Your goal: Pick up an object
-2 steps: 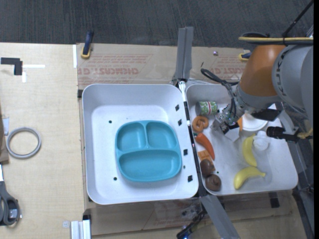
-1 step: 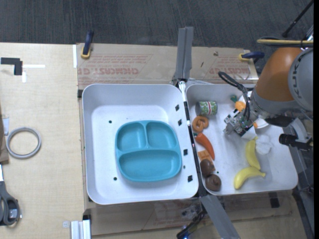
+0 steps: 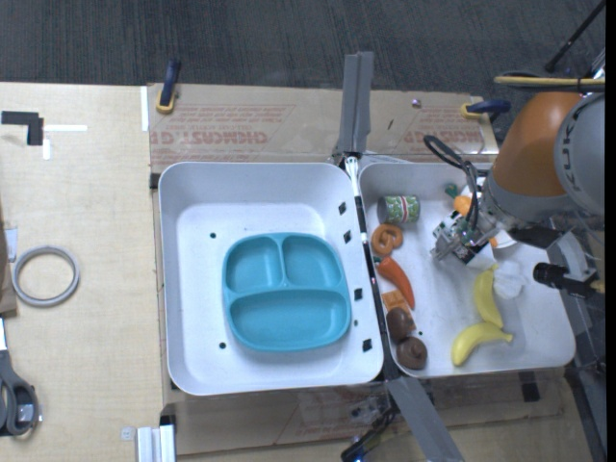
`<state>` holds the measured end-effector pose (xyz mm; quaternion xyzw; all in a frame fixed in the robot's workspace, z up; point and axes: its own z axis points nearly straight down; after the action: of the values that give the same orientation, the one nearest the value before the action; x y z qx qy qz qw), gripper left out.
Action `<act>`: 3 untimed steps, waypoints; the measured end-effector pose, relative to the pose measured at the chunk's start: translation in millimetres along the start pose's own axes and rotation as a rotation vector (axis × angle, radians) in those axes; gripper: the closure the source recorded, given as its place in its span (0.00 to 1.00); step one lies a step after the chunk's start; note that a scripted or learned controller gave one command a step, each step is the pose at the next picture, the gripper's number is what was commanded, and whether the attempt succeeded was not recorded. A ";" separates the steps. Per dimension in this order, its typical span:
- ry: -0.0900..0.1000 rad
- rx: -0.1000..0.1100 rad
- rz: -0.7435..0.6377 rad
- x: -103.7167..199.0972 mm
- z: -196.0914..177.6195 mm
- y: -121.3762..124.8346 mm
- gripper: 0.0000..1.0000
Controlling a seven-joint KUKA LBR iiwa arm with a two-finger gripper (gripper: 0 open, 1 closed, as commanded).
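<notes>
Gripper (image 3: pixel 456 243) low in right bin (image 3: pixel 539 354), right of centre frame; finger state can't be told. Nearest banana (image 3: pixel 484 296) likely light, firm, smooth plastic — pinch across mid-body.

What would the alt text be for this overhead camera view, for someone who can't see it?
A grey robot arm with an orange band reaches from the right, its gripper low in the right white bin among toy food: a banana, a carrot, a doughnut and a green can. The left white bin holds a blue divided plate.
</notes>
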<state>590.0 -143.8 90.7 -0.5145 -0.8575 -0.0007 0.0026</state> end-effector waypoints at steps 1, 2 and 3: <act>0.003 0.005 -0.012 -20.0 1.2 -6.8 0.00; -0.003 0.000 -0.035 -19.8 -0.7 13.9 0.00; -0.006 -0.001 -0.049 -16.8 -1.3 -61.0 0.00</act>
<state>544.1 -187.3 92.0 -0.4932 -0.8699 0.0004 -0.0003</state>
